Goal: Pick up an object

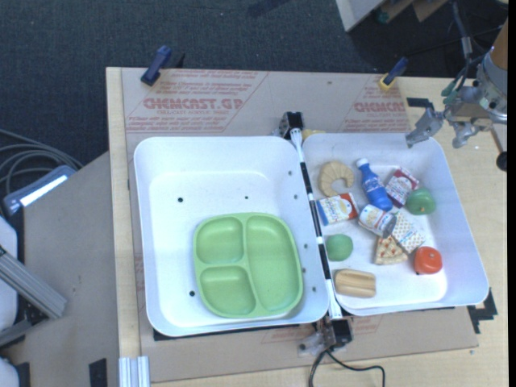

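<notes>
The bread roll (355, 282) lies at the right bin's (465, 240) near edge. Over that bin's far right corner hangs the gripper (442, 129), fingers spread and empty; the blue bottle (372, 185) lies down-left of it, pointing roughly toward it.

One fixed camera is looking down at a slant from above the worktop (242, 95), far enough back to be taking in both white bins, left bin (161, 176) and right bin (459, 208), with dark floor showing beyond.
</notes>
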`<state>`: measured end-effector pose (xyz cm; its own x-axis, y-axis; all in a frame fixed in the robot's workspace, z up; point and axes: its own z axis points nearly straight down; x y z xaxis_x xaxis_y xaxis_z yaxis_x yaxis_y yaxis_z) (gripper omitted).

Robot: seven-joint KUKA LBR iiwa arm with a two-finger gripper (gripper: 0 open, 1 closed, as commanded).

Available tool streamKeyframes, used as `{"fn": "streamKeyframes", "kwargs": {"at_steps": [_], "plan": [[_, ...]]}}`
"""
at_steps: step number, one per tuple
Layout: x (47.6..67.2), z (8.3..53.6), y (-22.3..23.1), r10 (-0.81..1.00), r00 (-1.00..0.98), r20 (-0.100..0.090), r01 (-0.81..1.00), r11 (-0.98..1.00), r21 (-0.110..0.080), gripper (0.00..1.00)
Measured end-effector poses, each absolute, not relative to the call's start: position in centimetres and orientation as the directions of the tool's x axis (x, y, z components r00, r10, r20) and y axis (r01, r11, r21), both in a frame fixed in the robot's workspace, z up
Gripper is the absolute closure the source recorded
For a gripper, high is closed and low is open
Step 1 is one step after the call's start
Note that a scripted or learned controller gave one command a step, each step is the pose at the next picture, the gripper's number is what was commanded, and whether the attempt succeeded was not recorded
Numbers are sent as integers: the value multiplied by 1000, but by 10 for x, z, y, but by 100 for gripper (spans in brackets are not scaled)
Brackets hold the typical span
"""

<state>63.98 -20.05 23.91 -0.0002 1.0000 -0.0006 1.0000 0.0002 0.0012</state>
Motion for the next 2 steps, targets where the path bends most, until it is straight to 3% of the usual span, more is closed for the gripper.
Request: {"fn": "streamKeyframes", "kwargs": {"at_steps": [1, 2], "plan": [[638, 89, -151, 1000, -3, -1, 1000, 3, 9, 0], [640, 100, -153, 1000, -2, -4, 1000, 2, 13, 100]]}}
